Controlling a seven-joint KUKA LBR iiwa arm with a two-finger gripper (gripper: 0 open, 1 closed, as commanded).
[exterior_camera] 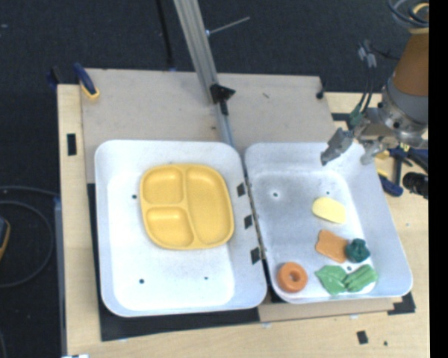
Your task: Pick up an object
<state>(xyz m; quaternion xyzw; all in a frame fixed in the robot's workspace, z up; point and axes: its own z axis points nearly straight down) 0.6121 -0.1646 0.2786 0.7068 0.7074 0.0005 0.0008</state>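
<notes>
My gripper (351,152) hangs over the far right corner of the right bin (284,171); its two fingers stand apart, open, with nothing between them. Below it in that bin lie a pale yellow piece (328,209), an orange block (330,245), a small dark teal object (357,250), a green leafy object (346,278) and an orange ring (292,277). The yellow piece is the nearest to the gripper, a little toward the front. All of these rest on the bin floor, apart from the fingers.
The left bin (119,274) holds a yellow divided plate (187,206). A metal post (198,43) rises slantwise behind the bins. Cables and blue clamps (394,177) sit beside the right bin's far right edge.
</notes>
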